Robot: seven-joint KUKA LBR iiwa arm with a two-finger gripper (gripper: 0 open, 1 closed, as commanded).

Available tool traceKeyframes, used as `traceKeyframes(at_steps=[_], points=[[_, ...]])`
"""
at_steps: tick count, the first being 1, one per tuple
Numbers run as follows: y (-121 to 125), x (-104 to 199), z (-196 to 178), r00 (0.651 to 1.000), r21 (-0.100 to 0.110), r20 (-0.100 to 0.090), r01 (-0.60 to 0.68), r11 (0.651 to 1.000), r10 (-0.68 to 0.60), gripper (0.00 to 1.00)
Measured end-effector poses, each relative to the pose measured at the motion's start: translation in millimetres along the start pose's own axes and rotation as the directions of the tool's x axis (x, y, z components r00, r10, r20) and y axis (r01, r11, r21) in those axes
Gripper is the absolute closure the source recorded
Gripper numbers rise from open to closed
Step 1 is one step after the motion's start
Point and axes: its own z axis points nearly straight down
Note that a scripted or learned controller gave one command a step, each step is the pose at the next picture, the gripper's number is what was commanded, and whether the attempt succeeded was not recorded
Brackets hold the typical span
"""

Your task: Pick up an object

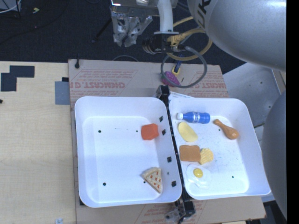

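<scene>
My arm's big grey link (pixel 243 22) fills the one-to-two o'clock corner of the view, rounded and glossy, with another grey section running down the three o'clock edge. From it the wrist reaches toward twelve o'clock, a white cylindrical piece (pixel 165 15) standing upright there with yellow and black cabling looped beneath it. The gripper (pixel 128 29) hangs at about eleven-thirty, metal-grey, pointing downward, raised high and back from the work area. Finger spacing unreadable at this angle.
</scene>
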Motion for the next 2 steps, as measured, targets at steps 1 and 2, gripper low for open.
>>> traceKeyframes(at_steps=[1,2], points=[[0.4,0.3,-28.6,1.0,0.012,0.004,0.001,1.0,-0.001,1.0],[0.3,0.5,-25.7,1.0,0.017,0.005,0.007,1.0,-0.007,1.0]])
